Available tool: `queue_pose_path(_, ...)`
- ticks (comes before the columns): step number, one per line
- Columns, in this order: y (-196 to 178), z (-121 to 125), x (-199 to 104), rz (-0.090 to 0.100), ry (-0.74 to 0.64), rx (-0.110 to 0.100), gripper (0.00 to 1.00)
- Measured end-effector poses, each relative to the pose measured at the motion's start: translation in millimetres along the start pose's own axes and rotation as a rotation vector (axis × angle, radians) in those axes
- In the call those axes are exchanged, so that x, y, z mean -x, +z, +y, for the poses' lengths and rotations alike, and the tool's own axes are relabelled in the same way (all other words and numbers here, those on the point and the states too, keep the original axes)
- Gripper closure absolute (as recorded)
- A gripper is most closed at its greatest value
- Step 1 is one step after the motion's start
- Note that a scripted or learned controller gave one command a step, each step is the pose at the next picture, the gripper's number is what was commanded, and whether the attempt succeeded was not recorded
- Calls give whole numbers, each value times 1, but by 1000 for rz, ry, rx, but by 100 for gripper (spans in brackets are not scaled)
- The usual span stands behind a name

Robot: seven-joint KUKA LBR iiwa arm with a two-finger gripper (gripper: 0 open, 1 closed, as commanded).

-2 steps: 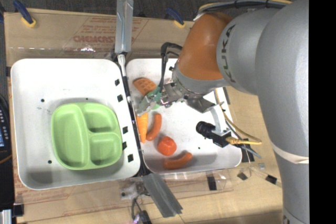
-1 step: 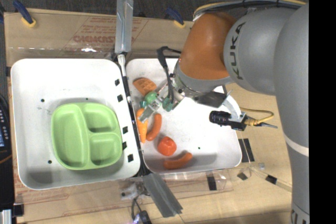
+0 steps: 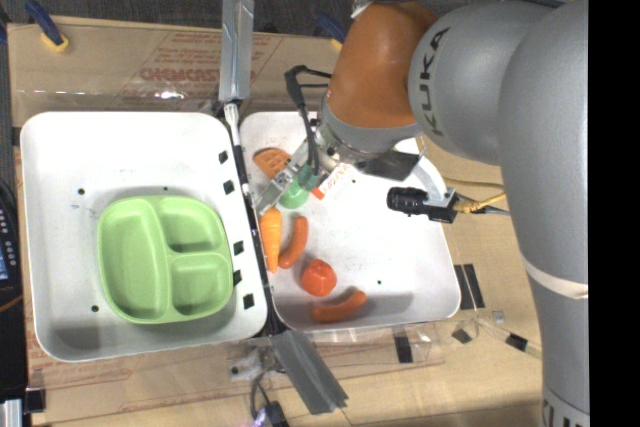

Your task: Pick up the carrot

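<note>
— So, where is the long orange carrot (image 3: pixel 271 236) sitting right now?

— It is lying in the right-hand shallow white plastic bin (image 3: pixel 425 260), pressed along the wall that this bin shares with its neighbour, pointing roughly up and down the view. I am taking that right-hand bin as my landmark for everything else.

— What else is lying in that bin?

— A curved orange-brown sausage-shaped piece (image 3: pixel 293 241) is resting just beside the carrot, toward the bin's middle. A round red tomato-like piece (image 3: pixel 318 278) is sitting lower, near the bin's front wall, and a second curved orange-brown piece (image 3: pixel 339 306) is lying along that front wall. A small orange-brown lump (image 3: pixel 268 158) is sitting near the bin's far corner, and a green piece (image 3: pixel 294 197) is showing just under the tool.

— And the arm?

— The grey arm with its orange band (image 3: pixel 375 65) is reaching over the bin's far half, and the two-finger gripper (image 3: pixel 290 180) is hanging just above the carrot's upper end, close to the shared wall. Whether it is apart or together, I cannot tell; the tip is too cluttered to read. Nothing visibly sits in its grasp.

— What is lying to the left of that bin?

— The other shallow white bin (image 3: pixel 60 215) is holding a light green divided plastic tray (image 3: pixel 165 258).
</note>
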State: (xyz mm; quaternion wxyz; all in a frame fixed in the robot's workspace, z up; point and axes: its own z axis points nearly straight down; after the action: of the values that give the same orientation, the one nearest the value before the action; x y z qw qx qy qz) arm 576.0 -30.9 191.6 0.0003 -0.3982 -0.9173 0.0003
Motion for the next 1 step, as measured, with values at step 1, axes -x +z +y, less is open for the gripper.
queue_pose_path(1, 0, -12, -59, 2, 54, -2, 0)
